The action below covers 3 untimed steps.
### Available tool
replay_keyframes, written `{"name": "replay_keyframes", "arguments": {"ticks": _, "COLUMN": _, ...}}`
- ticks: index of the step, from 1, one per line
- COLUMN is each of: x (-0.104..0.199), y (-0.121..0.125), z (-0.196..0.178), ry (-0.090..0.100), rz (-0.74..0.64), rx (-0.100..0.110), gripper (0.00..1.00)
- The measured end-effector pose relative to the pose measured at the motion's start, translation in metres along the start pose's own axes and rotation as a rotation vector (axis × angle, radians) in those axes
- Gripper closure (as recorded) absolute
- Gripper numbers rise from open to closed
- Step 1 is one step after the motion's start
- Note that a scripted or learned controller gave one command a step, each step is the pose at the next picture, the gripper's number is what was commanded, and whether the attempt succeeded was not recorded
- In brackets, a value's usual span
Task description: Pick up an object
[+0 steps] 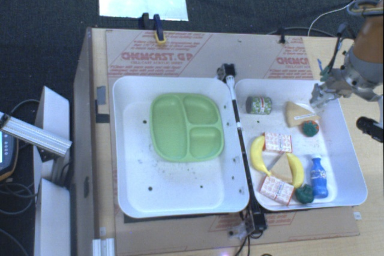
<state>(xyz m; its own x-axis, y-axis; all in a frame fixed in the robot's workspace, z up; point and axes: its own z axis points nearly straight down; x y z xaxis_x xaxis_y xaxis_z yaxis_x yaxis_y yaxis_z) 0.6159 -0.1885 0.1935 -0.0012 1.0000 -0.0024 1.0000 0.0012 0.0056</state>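
The right bin (351,165) holds several small objects. At its back lie a green-labelled can (259,105), a pale cheese wedge (298,112) and a small green and red ball (310,128). Nearer the front are two bananas (257,154) (295,169), two red and white boxes (278,142) (276,189), a blue bottle (318,177) and a dark green lump (304,193). My gripper (321,96) hangs over the bin's back right corner, just right of the cheese wedge and above the ball. Nothing shows in its grasp.
The left bin (135,189) carries a green divided plate (186,127). A black divider rail (239,129) runs between the bins. Cables (327,12) trail by the arm at the upper right, and a black part (370,128) juts in at the right edge.
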Motion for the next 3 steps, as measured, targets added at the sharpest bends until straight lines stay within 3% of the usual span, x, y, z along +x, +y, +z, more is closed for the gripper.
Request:
{"name": "replay_keyframes", "arguments": {"ticks": 1, "x": 0.001, "y": -0.001, "z": 0.001, "ry": 0.001, "rz": 0.0, "rx": 0.002, "gripper": 0.0}}
{"name": "replay_keyframes", "arguments": {"ticks": 2, "x": 0.025, "y": 0.014, "z": 0.105, "ry": 0.0, "rz": -0.003, "rx": -0.005, "gripper": 0.0}}
{"name": "replay_keyframes", "arguments": {"ticks": 3, "x": -0.018, "y": 0.05, "z": 0.108, "ry": 0.001, "rz": -0.002, "rx": 0.001, "gripper": 0.0}}
